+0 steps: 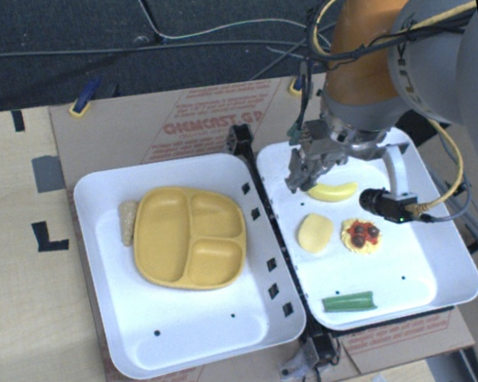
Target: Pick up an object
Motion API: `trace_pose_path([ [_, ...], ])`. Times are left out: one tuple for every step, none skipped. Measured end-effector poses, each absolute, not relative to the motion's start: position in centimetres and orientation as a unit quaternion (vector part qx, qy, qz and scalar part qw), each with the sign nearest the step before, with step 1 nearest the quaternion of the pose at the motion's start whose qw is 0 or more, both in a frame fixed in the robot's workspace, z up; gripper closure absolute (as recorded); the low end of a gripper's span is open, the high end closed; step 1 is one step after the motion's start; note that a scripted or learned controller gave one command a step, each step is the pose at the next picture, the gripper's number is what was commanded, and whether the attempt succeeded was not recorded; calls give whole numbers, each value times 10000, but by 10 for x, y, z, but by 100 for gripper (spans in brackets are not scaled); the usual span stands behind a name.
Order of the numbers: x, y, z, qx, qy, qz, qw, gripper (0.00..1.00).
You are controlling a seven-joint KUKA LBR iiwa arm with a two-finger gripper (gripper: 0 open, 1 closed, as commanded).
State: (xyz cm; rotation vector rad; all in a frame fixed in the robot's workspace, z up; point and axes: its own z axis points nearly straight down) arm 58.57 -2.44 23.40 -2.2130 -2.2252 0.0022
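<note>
In the right bin [438, 278] lie a yellow banana [333, 191], a pale yellow round piece [314, 233], a small pizza-like disc with red topping [361, 235] and a green bean-like strip [348, 302]. My gripper [302, 174] hangs over the bin's upper left part, just left of the banana's end. Its dark fingers point down and I see nothing between them. From this angle the gap between them is not readable.
The left bin [125, 324] holds a yellow divided plate [188, 236] with a tan bread-like piece [128, 222] at its left edge. A black divider with clips [265, 226] runs between the bins. Cables lie on the dark surface behind.
</note>
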Motion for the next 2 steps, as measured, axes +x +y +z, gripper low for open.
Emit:
trace_pose_path([
  [577, 24, 240, -7048, -7094, 2, 12, 100],
  [564, 66, 231, -7053, -7089, 10, 13, 100],
])
